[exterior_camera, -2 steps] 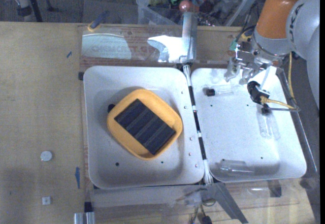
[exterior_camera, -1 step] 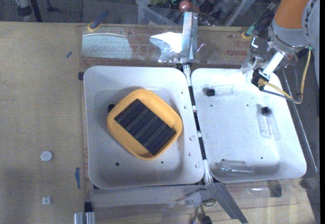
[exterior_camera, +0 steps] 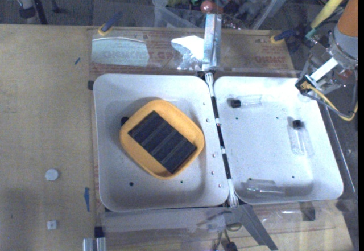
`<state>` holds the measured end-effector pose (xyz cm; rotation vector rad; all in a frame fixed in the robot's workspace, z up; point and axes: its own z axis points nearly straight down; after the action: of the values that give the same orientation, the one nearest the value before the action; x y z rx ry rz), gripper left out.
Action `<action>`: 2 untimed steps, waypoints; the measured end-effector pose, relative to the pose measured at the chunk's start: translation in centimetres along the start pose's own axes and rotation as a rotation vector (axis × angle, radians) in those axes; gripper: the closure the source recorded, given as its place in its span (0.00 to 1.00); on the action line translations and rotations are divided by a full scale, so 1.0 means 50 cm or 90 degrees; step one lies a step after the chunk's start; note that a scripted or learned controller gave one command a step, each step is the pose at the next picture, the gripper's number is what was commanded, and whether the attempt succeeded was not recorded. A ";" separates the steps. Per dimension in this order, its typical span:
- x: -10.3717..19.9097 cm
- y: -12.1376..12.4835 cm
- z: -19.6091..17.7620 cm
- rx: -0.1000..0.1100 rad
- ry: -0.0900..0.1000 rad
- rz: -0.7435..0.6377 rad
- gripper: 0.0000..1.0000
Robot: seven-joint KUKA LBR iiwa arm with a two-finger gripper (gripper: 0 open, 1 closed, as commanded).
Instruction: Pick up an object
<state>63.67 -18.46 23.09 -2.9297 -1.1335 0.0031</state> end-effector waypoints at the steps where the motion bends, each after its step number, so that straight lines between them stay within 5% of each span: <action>1: 0.001 -0.001 0.000 0.000 0.000 0.000 0.00; 2: -0.045 -0.142 0.189 0.001 0.000 -0.029 0.00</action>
<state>57.23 -14.72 13.67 -2.9015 -1.1984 0.0038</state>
